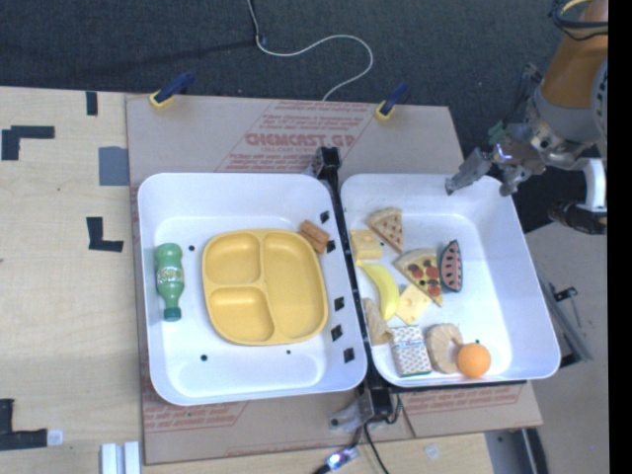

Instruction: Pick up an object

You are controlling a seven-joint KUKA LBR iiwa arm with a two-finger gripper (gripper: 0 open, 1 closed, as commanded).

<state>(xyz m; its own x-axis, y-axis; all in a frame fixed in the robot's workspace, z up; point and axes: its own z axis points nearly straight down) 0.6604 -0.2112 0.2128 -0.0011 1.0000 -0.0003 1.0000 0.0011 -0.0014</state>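
While the tool (481,174) is hovering spread and empty-handed over the right bin's (528,265) far rim, picking anything is still pending.

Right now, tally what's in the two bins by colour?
Green: 1, bottle
Yellow: 4, divided plate, banana, two cheese wedges
Orange: 1, orange fruit
Tan/brown: 3, small block, bread piece, piece by the divider
Mixed colours: 4, two pizza slices, watermelon slice, carton
Total: 13
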